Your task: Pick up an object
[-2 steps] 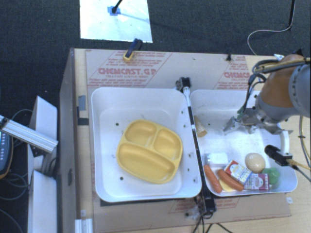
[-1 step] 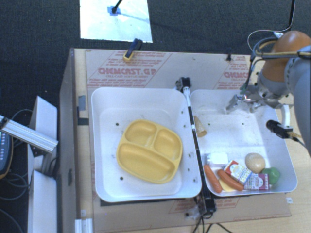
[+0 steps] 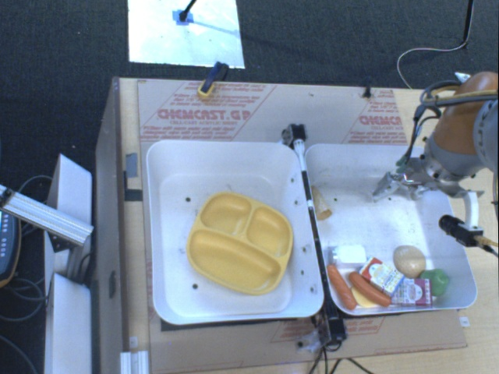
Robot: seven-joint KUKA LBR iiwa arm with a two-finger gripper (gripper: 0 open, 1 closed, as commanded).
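Camera view is showing the two-finger gripper (image 3: 390, 187) hovering with fingers spread wide, gripping nothing, above the shallow white right bin (image 3: 468, 287); it should be descending squarely over the beige egg-shaped object (image 3: 409, 260) nearer the bin's front.

We see two white bins (image 3: 234, 162) of smooth, slightly shiny plastic. The yellow tray (image 3: 240, 242) in the left one looks like matt plastic. The tabletop (image 3: 257, 107) at the top of the frame is a see-through plastic sheet with red print. The floor (image 3: 62, 37) looks like dark, rough carpet. The arm (image 3: 460, 123) shines orange and grey.
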